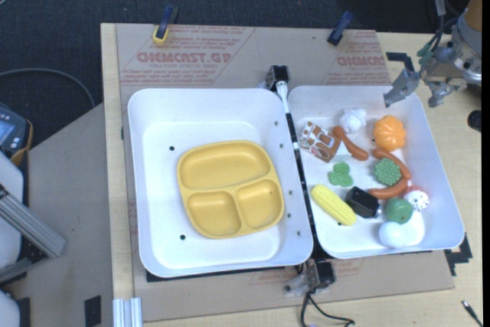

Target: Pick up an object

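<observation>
- Because the task only asks you to pick up an object, any piece in the right bin (439, 165) will serve, and the nearest ones are the white ball (401, 233) and the green ball (397, 210), both resting against the near rim.
- Just beyond them you see the corn cob (334, 204) and the black block (361, 201) touching each other, so a grasp there may catch both.
- The yellow tray (228, 188) sits alone in the left bin (145, 165), probably as a place to put things.
- Farther, the orange pumpkin (389, 132) stands a little apart from its neighbours, and I judge it the easiest target.
- At the far right corner the gripper (418, 89) hangs above the bin's rim, its fingers spread wide with nothing between them, ready to go down.
</observation>
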{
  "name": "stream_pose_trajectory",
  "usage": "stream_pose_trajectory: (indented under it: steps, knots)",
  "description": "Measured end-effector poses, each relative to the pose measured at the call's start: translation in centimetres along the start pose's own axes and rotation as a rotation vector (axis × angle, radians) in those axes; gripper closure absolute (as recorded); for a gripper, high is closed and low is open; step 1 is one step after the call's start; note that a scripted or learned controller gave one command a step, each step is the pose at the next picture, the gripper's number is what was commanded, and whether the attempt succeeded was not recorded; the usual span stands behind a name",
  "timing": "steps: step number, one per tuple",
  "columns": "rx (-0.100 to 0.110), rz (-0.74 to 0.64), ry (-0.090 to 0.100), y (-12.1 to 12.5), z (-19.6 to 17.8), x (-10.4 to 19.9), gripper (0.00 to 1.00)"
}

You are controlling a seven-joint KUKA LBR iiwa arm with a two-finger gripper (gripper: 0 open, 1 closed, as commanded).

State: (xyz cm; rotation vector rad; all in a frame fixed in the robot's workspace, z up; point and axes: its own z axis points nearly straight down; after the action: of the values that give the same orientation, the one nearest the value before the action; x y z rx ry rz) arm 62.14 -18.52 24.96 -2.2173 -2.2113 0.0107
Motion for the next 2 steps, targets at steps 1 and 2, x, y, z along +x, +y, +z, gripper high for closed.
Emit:
stream_pose_trajectory:
  steps: [1,2]
  knots:
    - [-0.013,-0.003,-0.003,0.2,-0.8,0.0,0.00]
    - [-0.008,-0.004,-0.001,0.7,4.8,0.9,0.00]
